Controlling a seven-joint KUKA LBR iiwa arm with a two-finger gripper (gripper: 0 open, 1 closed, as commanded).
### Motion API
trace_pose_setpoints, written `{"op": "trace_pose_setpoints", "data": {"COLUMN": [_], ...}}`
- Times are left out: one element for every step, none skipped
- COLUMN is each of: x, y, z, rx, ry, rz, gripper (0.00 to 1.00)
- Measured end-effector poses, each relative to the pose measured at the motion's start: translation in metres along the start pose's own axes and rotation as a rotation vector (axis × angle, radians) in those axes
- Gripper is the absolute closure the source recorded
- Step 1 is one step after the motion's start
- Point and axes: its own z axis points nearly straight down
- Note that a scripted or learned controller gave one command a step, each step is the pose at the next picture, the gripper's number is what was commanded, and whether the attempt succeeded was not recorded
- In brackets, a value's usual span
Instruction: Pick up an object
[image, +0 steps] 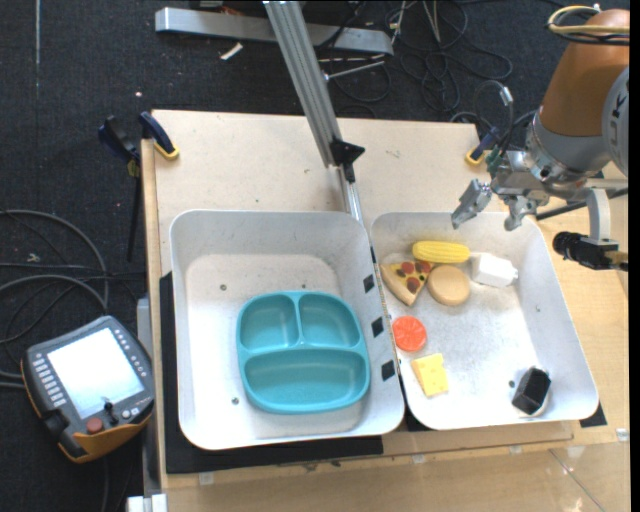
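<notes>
- Likely light and stiff, the yellow corn (440, 251) suits a grip across its narrow middle.
- Gripper (495, 208) hovers above the corn, fingers spread, holding nothing.

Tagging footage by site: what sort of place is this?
Likely a robotics lab bench: a teach pendant on the floor, loose cables behind, and two white bins, one holding toy food such as a corn cob.

The divided plastic tray (300, 351) is turquoise, inside a white bin (200, 300). In the other white bin (560, 330) lie a yellow corn cob (440, 251), a tan round biscuit (450, 287), an orange slice (408, 333), a yellow cheese wedge with holes (431, 374), a white block (493, 269) and a black object (531, 390).
</notes>
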Motion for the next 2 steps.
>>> {"op": "trace_pose_setpoints", "data": {"x": [0.008,0.000], "y": [0.005,0.006], "z": [0.049,0.096], "rx": [0.000,0.000], "ry": [0.001,0.000], "rz": [-0.002,0.001], "gripper": [0.00,0.00]}}
